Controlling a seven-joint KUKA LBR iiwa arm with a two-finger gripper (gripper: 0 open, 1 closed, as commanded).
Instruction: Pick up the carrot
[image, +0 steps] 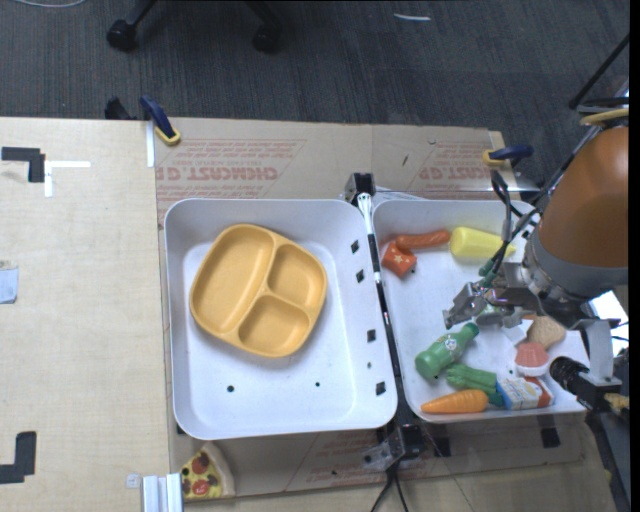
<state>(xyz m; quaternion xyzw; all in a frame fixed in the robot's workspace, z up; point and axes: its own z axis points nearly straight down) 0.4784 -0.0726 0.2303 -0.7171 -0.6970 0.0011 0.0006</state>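
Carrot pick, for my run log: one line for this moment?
gripper: mid right bin, above green bottle | carrot: front edge, ungrasped | pick: not done

Arm (590, 210) cut off at right edge; gripper (470, 305) finger spacing indistinct; small carton (522, 392) label too small to read.

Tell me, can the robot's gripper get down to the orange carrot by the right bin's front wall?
Probably yes. The orange carrot lies uncovered with open space above, though the green bottle and bin wall crowd it. The gripper hovers nearby.
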